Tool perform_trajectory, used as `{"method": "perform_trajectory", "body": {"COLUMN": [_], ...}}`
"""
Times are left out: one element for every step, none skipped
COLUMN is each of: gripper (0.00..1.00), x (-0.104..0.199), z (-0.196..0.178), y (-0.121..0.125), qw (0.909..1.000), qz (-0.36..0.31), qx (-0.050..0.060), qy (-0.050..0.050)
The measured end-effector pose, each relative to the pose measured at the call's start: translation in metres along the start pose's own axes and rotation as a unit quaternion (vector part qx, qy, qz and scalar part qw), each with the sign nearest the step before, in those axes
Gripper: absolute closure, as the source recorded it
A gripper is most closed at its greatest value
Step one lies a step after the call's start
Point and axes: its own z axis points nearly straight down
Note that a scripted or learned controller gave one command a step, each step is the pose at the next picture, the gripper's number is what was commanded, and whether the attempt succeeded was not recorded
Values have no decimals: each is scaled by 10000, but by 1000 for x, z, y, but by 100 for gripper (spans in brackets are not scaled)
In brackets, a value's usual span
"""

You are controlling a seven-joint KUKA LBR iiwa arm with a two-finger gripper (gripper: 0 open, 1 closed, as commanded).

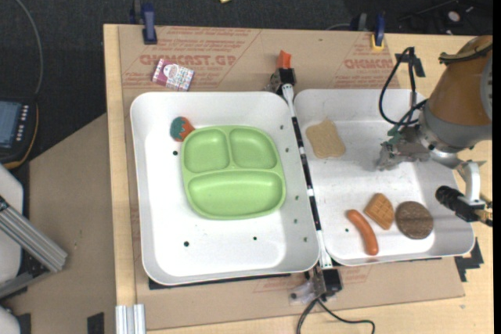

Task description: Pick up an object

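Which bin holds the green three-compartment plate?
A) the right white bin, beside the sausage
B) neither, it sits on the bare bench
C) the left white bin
C: the green three-compartment plate lies inside the left white bin, while the orange-red sausage lies in the right white bin.

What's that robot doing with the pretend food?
The robot arm reaches into the right bin, with its hand low over the bin floor near the tan bread slice. Nothing shows in the hand. A sausage, cracker and brown patty lie nearby. The green plate sits in the left bin.
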Motion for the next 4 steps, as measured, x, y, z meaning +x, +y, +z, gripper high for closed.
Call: {"method": "perform_trajectory", "body": {"gripper": [100, 100, 0, 0], "x": [-39, 41, 37, 73], "z": [-92, -97, -97, -43], "y": [64, 24, 25, 44], "qw": [10000, 10000, 10000, 10000], "qz": [-15, -31, -10, -25], "qx": [-57, 31, 20, 41], "qy": [-31, 21, 10, 19]}}
